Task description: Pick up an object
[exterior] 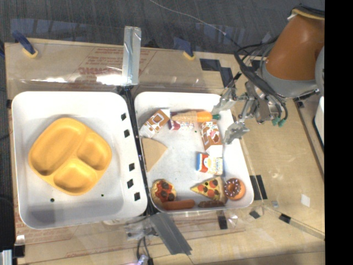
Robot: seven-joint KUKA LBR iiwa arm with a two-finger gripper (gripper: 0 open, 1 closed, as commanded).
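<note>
The right bin (182, 153) holds several toy foods: a carrot-like stick (190, 116) at the back, a brown-and-white packet (156, 121), a brown packet (210, 134), a small carton (205, 162), a tan wedge (154, 151), a pizza slice (208, 188), a round pizza (164, 190), a sausage (175, 205) and a chocolate donut (234, 188). My gripper (230, 115) hangs over the bin's back right corner, fingers spread open with nothing between them. One fingertip (223, 101) is near the carrot's end, the other (236, 130) beside the brown packet.
The left bin (66, 106) holds a yellow divided plate (70, 154). A taped divider (131, 59) runs between the bins. The arm's orange band (295, 40) and cables (265, 106) crowd the back right.
</note>
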